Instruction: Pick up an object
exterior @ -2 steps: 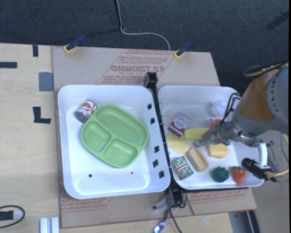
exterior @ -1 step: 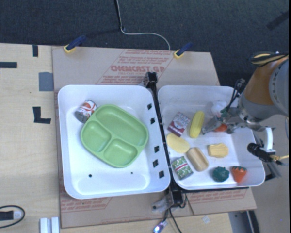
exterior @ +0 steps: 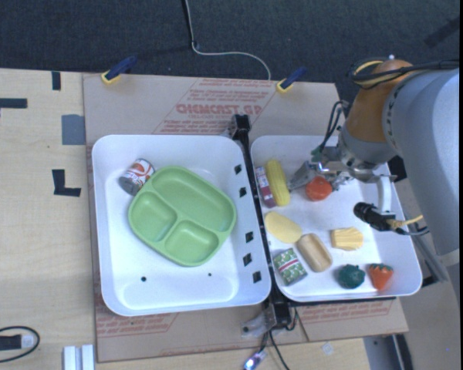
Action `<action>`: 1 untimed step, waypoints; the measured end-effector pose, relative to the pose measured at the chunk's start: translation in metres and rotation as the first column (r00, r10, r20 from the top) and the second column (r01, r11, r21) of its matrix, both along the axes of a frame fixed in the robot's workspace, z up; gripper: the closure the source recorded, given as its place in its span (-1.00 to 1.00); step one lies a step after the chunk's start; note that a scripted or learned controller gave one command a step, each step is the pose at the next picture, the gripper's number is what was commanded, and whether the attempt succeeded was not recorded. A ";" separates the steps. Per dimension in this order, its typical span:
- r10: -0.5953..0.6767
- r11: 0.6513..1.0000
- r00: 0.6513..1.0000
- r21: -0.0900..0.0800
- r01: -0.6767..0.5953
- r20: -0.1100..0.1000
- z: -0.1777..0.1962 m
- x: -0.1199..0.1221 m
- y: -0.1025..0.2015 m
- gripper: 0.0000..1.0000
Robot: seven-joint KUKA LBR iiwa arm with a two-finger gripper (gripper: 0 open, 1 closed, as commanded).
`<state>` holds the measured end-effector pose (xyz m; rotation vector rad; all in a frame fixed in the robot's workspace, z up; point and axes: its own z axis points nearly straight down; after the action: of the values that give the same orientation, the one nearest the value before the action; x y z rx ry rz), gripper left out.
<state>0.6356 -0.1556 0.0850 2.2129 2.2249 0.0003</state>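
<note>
Two white bins sit side by side on the worktop. The left bin (exterior: pixel 108 230) holds one green divided plate (exterior: pixel 182 215) and one small can (exterior: pixel 136 176) near its far left corner. The right bin (exterior: pixel 401 280) holds eight pieces of toy food. One is a round red-orange tomato (exterior: pixel 319 189) by the far edge, and the gripper (exterior: pixel 324 177) is over it; whether it is apart or together, I cannot tell.
</note>
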 end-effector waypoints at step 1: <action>-0.002 1.000 1.000 0.001 0.002 0.002 0.012 0.000 -0.001 1.00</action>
<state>0.6353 -0.1569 0.0969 2.2144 2.2222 0.0041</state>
